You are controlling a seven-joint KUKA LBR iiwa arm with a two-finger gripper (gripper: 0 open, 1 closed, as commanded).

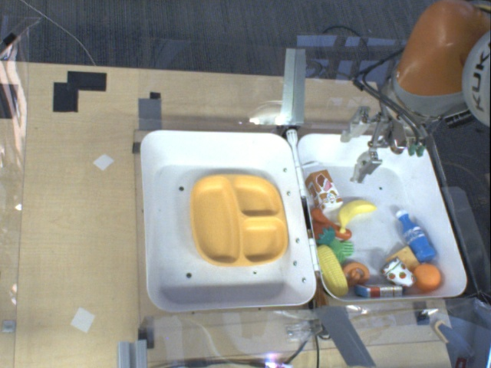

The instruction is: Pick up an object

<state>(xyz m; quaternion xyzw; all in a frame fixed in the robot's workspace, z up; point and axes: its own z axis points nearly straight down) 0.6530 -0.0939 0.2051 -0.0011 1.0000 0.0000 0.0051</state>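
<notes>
Hand (367,165), jaw state unclear, should be lowered squarely over the banana (356,211), clear of neighbouring toys.

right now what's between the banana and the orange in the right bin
In the camera view, the blue bottle lies between the banana and the orange, with bare bin floor around it.
</notes>
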